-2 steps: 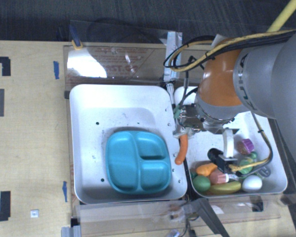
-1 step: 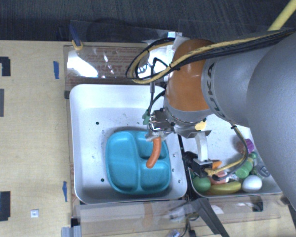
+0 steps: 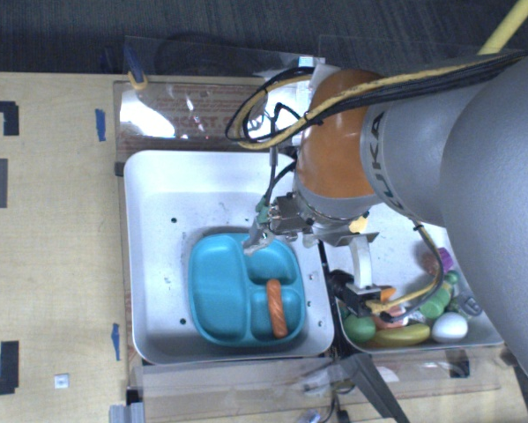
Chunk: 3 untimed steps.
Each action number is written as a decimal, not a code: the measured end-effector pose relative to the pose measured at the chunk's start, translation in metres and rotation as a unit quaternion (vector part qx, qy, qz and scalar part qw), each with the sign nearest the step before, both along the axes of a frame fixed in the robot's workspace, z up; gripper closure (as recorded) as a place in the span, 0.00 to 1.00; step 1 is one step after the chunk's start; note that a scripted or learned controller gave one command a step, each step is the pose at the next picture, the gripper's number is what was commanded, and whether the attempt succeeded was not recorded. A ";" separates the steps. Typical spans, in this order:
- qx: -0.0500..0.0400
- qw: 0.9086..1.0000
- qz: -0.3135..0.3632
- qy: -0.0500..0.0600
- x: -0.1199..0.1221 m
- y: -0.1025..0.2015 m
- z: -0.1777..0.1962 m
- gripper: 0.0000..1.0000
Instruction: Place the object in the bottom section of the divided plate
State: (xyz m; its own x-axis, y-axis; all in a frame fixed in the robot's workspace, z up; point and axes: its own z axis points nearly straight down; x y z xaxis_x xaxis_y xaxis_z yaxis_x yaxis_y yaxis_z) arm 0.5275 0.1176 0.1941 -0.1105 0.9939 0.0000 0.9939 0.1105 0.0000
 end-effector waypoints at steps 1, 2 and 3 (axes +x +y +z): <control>0.000 0.999 0.054 -0.003 0.073 -0.038 0.074 0.00; -0.001 0.993 0.118 -0.005 0.139 -0.058 0.244 0.00; 0.000 1.000 -0.020 -0.002 0.139 -0.026 0.241 0.00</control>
